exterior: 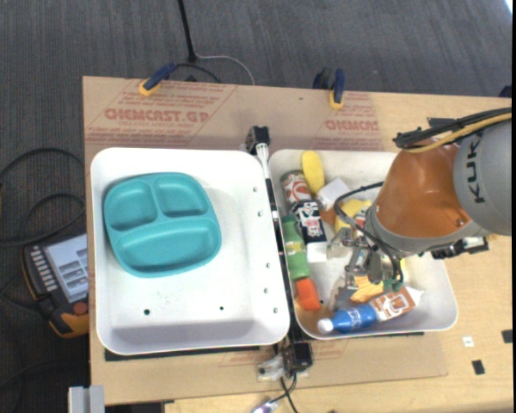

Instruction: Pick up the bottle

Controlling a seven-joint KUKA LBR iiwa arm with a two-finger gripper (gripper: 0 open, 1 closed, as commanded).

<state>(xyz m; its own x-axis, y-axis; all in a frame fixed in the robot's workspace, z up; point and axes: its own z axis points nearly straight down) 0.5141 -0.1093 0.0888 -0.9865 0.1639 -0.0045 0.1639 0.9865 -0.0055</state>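
Just below the jaws, the blue bottle (354,319) looks like glossy plastic with a white cap. Both white bins (185,329) seem smooth, slightly shiny plastic. The teal tray (162,222) is matt plastic; the bench board (155,114) is printed cardboard.

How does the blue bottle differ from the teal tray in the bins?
The blue bottle lies in the right bin among clutter, near the gripper; the teal tray sits by itself in the left bin. The bottle is small, round-bodied and white-capped; the tray is far larger, flat and divided into compartments. Both rest flat.
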